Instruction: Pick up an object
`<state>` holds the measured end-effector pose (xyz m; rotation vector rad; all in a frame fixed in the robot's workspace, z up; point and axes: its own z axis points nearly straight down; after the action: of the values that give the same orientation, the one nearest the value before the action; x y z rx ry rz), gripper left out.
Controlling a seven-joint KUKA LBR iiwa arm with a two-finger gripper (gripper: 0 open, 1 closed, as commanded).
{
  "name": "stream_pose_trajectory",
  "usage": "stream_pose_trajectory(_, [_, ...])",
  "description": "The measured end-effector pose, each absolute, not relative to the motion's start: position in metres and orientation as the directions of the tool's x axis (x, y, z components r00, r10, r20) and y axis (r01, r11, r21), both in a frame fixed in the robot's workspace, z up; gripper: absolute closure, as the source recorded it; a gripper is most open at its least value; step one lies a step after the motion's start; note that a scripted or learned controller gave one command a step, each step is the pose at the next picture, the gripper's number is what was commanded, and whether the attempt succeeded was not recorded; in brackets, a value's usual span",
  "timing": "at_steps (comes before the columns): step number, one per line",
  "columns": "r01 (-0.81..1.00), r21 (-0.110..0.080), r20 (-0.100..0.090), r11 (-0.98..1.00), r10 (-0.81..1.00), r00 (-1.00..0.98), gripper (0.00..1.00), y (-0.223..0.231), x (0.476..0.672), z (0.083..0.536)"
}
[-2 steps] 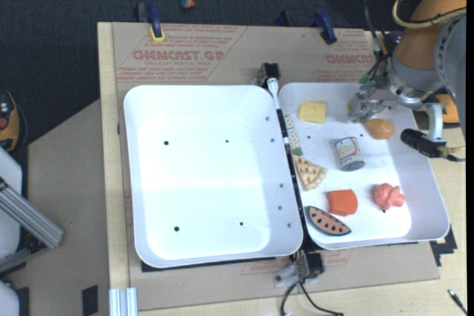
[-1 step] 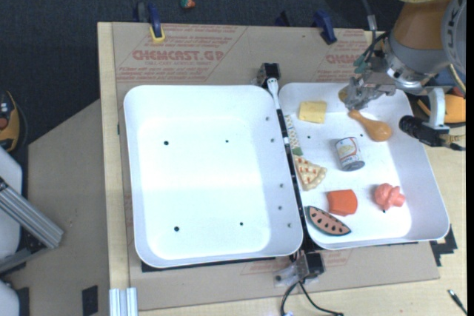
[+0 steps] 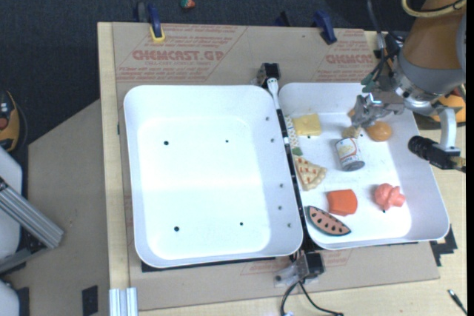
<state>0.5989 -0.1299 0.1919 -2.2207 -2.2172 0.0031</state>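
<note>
The right bin (image 3: 426, 181) holds several small toy foods. A yellow cheese block (image 3: 306, 124) lies near its back left, with a pizza slice (image 3: 309, 172) below it. A small tin can (image 3: 347, 153) stands in the middle and an orange ball (image 3: 380, 131) sits just behind and right of it. A red block (image 3: 341, 202), a watermelon slice (image 3: 328, 221) and a pink piece (image 3: 389, 195) lie toward the front. My gripper (image 3: 363, 115) hangs low over the bin's back, just left of the orange ball and above the can. Nothing shows between its fingers.
The left bin (image 3: 133, 159) lies beside the right one, both on a wooden board (image 3: 111, 85) held by blue clamps (image 3: 154, 20). A black cylinder (image 3: 429, 150) juts over the right bin's right rim. The orange-banded arm (image 3: 437, 41) comes in from the upper right.
</note>
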Motion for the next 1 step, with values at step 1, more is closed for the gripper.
stream_pose_trajectory(1, [1.0,0.023,-0.003,0.005,1.0,-0.005,1.0,-0.0938,0.6249,0.3904])
